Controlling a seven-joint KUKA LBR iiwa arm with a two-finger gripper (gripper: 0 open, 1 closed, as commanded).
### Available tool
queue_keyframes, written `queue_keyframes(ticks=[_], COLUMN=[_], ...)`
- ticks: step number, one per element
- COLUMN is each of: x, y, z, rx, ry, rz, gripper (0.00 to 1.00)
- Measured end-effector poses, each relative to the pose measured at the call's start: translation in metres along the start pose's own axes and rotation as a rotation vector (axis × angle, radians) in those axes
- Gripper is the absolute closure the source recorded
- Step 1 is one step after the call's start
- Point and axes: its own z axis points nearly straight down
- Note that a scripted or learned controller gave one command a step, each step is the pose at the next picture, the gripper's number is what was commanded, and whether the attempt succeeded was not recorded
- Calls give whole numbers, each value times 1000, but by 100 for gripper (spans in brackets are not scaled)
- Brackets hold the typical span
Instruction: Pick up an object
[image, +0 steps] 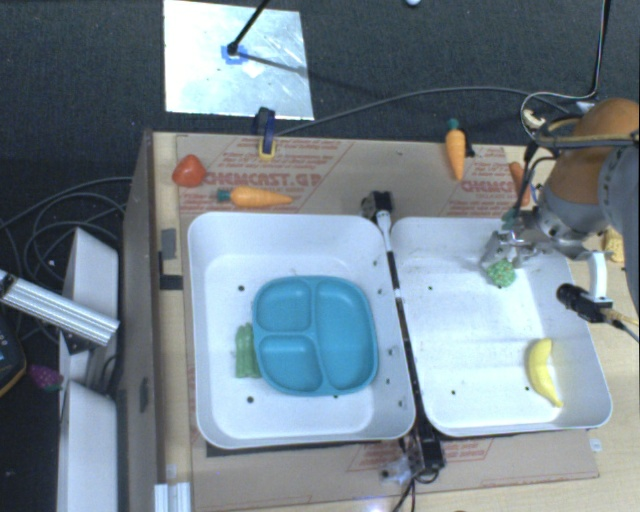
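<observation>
Bins sit side by side on the bench (300, 180), two of them, both white and shallow. The left bin (215, 300) has a blue plate (315, 335) in the middle. The plate has three parts in it. A small green thing (245, 352), maybe a pea pod, lies just beside the left edge of the plate, touching it or almost touching.

The right bin (470, 350) has a yellow banana (541, 372) near its right wall, toward the front. At the back of this bin is a little green bushy thing (500, 271), like a piece of broccoli. It rests on the floor of the bin.

The grey arm (590, 190) with its orange band comes in from the right. Its claw (503, 252) points down over the back of the right bin. The silver claw tips are right at the top of the green bushy thing and seem to touch it. I cannot tell if the claw is open or closed, or if it has hold of the green thing.

Behind the bins, toy foods lie on the brown bench. A red tomato (188, 171) is at the back left. An orange carrot (252, 197) lies near it, on its side. Another carrot (456, 150) is at the back, behind the right bin.
</observation>
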Motion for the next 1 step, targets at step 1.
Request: queue_keyframes(ticks=[1], x=[68], y=[-9], z=[-48], rx=[3], ry=[3], rz=[-1], gripper=[100])
